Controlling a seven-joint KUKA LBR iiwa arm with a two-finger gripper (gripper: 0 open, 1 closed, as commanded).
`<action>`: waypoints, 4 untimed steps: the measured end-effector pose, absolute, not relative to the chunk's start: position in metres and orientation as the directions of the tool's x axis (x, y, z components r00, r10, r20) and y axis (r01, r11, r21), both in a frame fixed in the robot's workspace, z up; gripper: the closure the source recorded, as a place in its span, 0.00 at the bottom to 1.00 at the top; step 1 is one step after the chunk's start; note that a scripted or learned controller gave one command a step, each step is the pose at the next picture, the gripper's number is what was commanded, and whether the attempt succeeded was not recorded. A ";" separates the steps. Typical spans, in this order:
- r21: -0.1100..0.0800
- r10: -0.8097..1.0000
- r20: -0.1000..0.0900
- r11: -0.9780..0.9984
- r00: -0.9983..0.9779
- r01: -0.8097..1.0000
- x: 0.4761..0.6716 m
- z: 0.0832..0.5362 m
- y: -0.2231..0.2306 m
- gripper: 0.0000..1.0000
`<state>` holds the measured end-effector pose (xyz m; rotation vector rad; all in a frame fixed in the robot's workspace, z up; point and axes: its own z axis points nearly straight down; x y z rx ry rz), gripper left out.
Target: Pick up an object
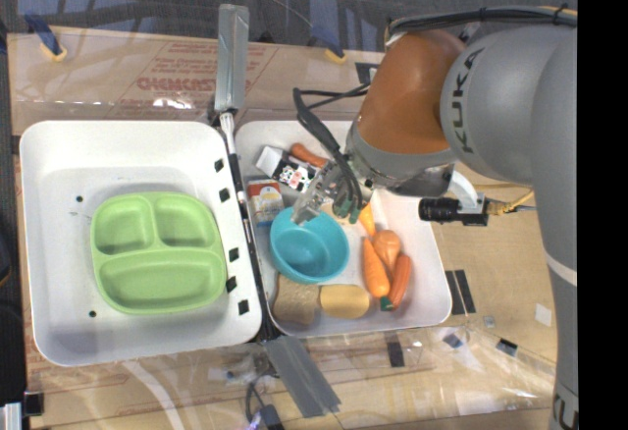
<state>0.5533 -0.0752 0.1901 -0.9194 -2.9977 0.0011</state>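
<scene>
My gripper [325, 198] hangs over the middle of the right bin [432, 266], just above the far rim of a blue bowl [309, 249]. Its fingers look slightly apart with nothing clearly between them. Carrots [374, 266] and an orange-red piece [400, 279] lie to the right of the bowl. A yellow lump [344, 300] and a brown slab [295, 301] sit at the bin's near edge. Small boxes [278, 167] and a red item [306, 154] lie at the far left of the bin, partly hidden by the arm.
The left bin [49, 222] holds a green divided plate [157, 252]. A grey divider bar [232, 55] runs between the bins at the back. The arm's orange band [412, 94] and grey body cover the right bin's far right corner.
</scene>
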 end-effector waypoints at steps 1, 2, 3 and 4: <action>-0.002 0.646 0.001 0.764 -0.764 0.646 0.560 0.191 -0.145 1.00; -0.002 0.847 0.002 0.532 -0.532 0.847 0.579 0.183 -0.102 1.00; -0.005 0.843 0.002 0.538 -0.538 0.843 0.579 0.193 -0.101 1.00; -0.003 0.899 0.001 0.437 -0.437 0.899 0.617 0.228 -0.083 1.00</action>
